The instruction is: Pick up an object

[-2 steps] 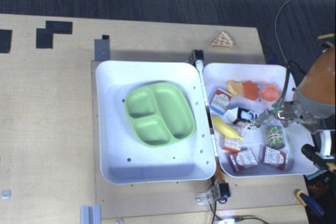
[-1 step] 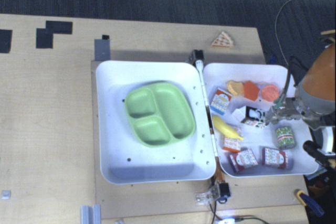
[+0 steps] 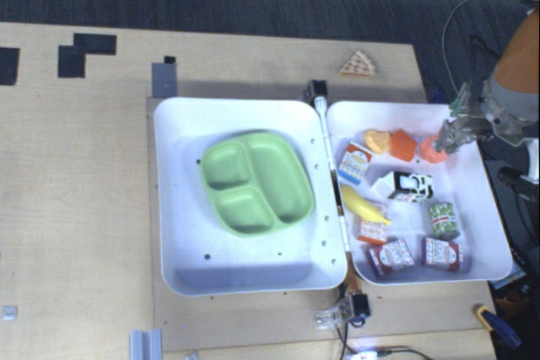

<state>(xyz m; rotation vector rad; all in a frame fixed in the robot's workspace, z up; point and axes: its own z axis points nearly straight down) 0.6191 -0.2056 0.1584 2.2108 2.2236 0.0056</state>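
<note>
The right bin [image 3: 489,206] holds several small items: an orange block [image 3: 403,145], a small carton [image 3: 354,164], a yellow banana [image 3: 364,205], a black-and-white toy [image 3: 413,185], a green can [image 3: 442,219] and two dark red packets [image 3: 392,255] [image 3: 443,253]. A small red-orange piece [image 3: 433,151] lies at the bin's far right part. My gripper [image 3: 451,135] hangs at the bin's far right corner, right beside and just above that red-orange piece. I cannot make out whether it touches the piece.
The left bin [image 3: 181,257] carries a green divided plate [image 3: 253,181]. A triangular pizza-slice toy [image 3: 359,64] lies on the bench behind the bins. A ridge [image 3: 331,181] separates the two bins.
</note>
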